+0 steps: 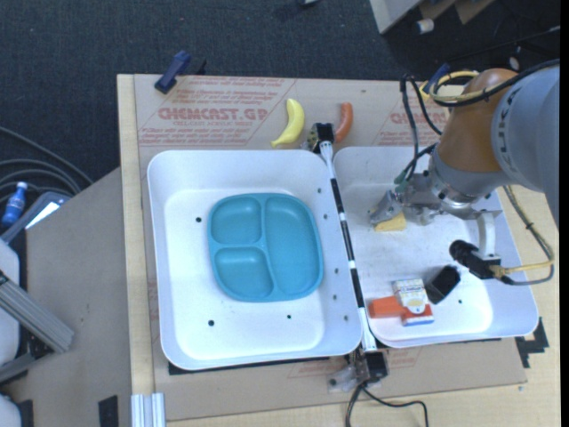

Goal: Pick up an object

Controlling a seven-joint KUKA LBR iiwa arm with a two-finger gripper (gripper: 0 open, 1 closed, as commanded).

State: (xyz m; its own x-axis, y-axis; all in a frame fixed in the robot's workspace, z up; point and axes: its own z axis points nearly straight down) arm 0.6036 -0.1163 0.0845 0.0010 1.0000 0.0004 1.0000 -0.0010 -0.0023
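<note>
Two white bins sit side by side on the bench. The left bin (164, 172) holds a blue divided plate (267, 243). The gripper (388, 210) is down in the right bin (502, 314), at its upper left part, just above a small yellow wedge (389, 225). Contact is unclear, and I cannot tell whether the gripper is wide or closed. An orange block (384, 307) lies lower in that bin. A banana (290, 123) lies outside the bins.

Brown bench (222, 114) carries left bin (166, 205) and right bin (373, 172), side by side. Banana (290, 123) and orange toy (343, 121) lie beyond them. Blue clip (172, 72) at far corner.
</note>
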